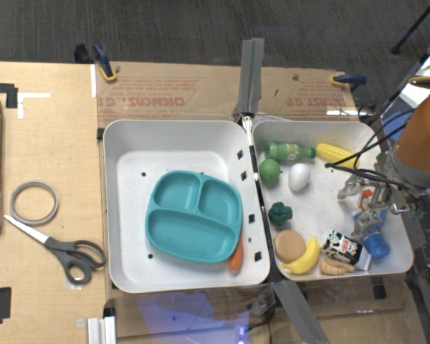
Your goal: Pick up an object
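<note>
Blue plastic cup-shaped object [377, 246] lies near the right bin's [322, 185] lower right corner, beside a black-and-white printed carton [342, 247]. Metal two-finger gripper [369, 212] hangs just above the blue object; finger spread cannot be told. Left bin [122, 163] holds a teal divided plate [194, 216] and an orange carrot [236, 257].

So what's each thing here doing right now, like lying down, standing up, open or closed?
Teal tray: flat in the left bin, right way up.
Carrot: lying against the tray's edge.
Green bottle: on its side.
Corn: lying flat.
White egg: resting free.
Banana: lying by the round bun.
Scissors: shut, on the bench.
Claw: low over the right bin.
</note>
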`<state>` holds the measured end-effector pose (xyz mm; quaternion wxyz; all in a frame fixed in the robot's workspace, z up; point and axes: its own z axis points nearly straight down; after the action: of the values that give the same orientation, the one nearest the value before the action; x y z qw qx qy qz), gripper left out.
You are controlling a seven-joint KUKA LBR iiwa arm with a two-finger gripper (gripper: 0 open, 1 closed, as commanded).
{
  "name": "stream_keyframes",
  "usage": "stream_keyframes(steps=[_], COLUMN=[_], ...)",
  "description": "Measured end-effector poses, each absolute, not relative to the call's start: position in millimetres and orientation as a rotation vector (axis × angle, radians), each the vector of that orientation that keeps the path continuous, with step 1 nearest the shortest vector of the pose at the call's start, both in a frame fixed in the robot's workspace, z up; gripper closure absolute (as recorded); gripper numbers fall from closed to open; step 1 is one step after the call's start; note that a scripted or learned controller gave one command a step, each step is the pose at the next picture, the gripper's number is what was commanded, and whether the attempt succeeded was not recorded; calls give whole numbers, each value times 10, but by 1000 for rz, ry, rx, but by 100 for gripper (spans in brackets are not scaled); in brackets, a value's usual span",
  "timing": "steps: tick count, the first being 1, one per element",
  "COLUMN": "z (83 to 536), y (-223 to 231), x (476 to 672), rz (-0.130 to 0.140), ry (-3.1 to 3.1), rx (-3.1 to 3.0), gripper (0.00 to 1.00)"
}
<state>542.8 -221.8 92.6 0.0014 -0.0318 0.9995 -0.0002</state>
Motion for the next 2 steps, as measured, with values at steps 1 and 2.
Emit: stream_keyframes(steps=[1, 2], z=[929, 939], y=[-2217, -2204], x=[5564, 6312], rz=[-2, 0], ry=[3135, 3135], rx=[-106, -86], gripper=[0, 0])
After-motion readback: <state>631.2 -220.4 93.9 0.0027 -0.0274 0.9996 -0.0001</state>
